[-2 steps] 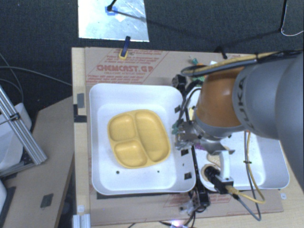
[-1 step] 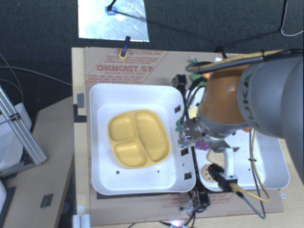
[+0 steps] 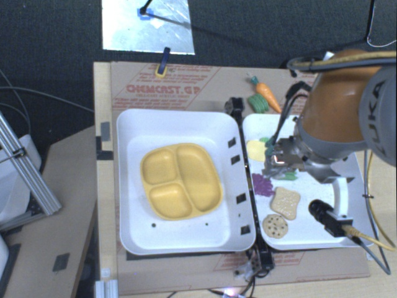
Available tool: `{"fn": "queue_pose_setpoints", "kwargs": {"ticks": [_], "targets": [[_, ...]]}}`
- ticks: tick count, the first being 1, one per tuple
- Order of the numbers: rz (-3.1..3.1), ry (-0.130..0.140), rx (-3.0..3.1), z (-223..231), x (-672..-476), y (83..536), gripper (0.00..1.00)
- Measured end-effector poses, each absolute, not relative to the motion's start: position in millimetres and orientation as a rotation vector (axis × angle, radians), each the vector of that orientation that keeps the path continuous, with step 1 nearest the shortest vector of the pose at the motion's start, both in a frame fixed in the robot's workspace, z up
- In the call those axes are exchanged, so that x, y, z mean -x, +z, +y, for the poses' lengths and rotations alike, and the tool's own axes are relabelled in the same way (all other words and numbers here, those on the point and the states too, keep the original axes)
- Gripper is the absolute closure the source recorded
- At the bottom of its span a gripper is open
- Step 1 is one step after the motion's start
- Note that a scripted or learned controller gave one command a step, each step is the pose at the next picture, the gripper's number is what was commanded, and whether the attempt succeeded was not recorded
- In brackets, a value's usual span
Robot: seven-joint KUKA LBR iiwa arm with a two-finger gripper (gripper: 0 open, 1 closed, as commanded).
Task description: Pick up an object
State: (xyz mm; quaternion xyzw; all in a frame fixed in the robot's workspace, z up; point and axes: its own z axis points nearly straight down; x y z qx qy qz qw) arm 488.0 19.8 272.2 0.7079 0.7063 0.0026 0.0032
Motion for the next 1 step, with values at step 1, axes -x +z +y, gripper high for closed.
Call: {"fn": "queue_pose_setpoints", "kwargs": {"ticks": [1], "targets": [[2.227, 0.011, -2.210, 48.8, -487.5, 333.7, 1.00]]}}
